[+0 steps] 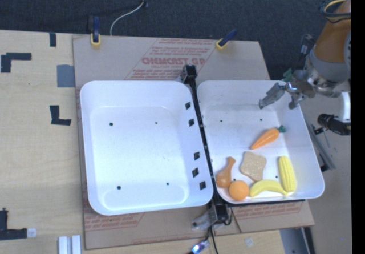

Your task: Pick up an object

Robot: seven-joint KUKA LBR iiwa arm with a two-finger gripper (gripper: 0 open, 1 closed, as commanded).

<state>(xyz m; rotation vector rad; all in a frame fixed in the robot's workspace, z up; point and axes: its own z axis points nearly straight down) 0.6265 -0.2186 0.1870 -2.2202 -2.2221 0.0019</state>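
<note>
The pincer (279, 96) is hanging over the upper right corner of the right bin (228, 99), its two fingers (268, 100) standing apart with nothing between them. The arm (331, 47) is reaching in behind it from the right, with the orange band sitting just above the wrist.

All the objects are lying below the pincer, toward the near end of the same bin. The carrot (266, 138) is lying closest, a little below the pincer and slanting, its green tip pointing up toward the right. Further below the carrot, the bread slice (252, 165) is lying flat. The corn (287, 173) is lying to the right of the bread, almost straight under the pincer, close to the bin's right wall. The banana (267, 189) is curving along the near wall, touching the corn's lower end. The orange (239, 190) is sitting just left of the banana, and the drumstick (226, 174) is lying above the orange, against the bin's left wall.

The left bin (137, 144) is sitting well to the pincer's left, both bins resting on cardboard (165, 59) over the table (34, 150).
</note>
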